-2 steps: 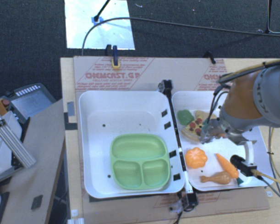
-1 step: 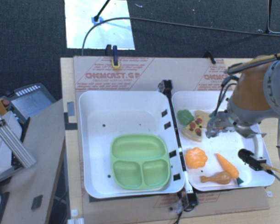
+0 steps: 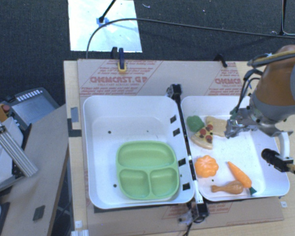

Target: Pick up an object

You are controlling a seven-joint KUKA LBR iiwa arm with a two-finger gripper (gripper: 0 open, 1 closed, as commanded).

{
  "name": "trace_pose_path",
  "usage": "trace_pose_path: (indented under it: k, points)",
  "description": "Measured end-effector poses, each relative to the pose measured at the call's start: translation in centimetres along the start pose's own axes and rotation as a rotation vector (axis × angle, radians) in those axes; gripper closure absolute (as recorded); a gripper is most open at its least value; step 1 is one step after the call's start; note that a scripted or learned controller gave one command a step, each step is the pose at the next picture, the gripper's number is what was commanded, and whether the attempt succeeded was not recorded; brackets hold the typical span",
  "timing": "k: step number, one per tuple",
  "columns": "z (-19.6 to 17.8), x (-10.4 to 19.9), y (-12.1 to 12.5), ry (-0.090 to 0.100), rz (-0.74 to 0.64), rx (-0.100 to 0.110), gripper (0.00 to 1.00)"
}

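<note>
the right bin holds five smooth plastic toy foods: a flat pizza slice, a green leafy piece, a round orange pumpkin, a tapered carrot and a brown drumstick. the metal claw is beside the pizza slice; how far open it is, i cannot tell. the left bin has one green three-part tray.

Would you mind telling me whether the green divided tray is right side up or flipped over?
Right side up: the green tray lies flat in the left bin, its three hollow compartments facing upward.

Green divided tray in left bin.
</note>
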State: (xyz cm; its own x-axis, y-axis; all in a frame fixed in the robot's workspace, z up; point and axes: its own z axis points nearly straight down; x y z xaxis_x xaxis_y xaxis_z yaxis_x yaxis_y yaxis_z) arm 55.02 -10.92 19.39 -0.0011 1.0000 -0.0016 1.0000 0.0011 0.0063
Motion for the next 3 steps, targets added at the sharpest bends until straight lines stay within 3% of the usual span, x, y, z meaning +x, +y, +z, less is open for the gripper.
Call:
trace_pose_path:
  k: [1, 3]
  points:
    - [-6.2, -0.3, -0.5, 0.000, -0.002, -0.001, 1.00]
    - [-3.8, 9.1, -0.9, 0.003, -0.007, 0.005, 1.00]
